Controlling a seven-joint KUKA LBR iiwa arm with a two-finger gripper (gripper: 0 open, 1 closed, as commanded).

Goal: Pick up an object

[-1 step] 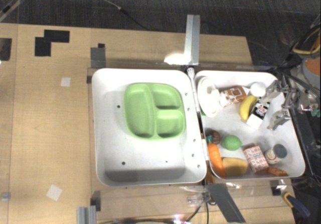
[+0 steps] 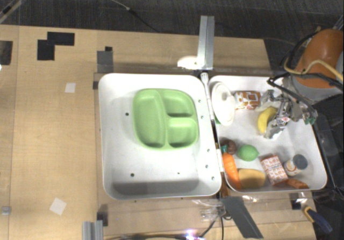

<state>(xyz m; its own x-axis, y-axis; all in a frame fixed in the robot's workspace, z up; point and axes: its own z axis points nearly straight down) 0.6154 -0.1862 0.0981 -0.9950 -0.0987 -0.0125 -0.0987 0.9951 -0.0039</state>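
On the left of the worktop (image 2: 48, 142) I see the left bin (image 2: 115, 180), which carries a green divided plate (image 2: 164, 118) lying flat near its middle. Just across the shared wall, the right bin (image 2: 317, 153) holds the rest. At its left edge a white cup (image 2: 222, 103) lies tipped on its side, with a brown patterned packet (image 2: 248, 99) just beside it toward the back wall. Nearer the front I note a carrot (image 2: 230, 166), a green ball (image 2: 248, 152) and a tan bread-like piece (image 2: 251, 177) close together. A banana (image 2: 265, 119) lies further right, in the middle of the bin. The arm's gripper (image 2: 275, 127) sits low, just beside the banana on its right; I cannot tell whether the jaws are apart or together, and I see nothing held between them. Toward the front right lie a small red-and-white carton (image 2: 273, 169) and a small round can (image 2: 296, 163).
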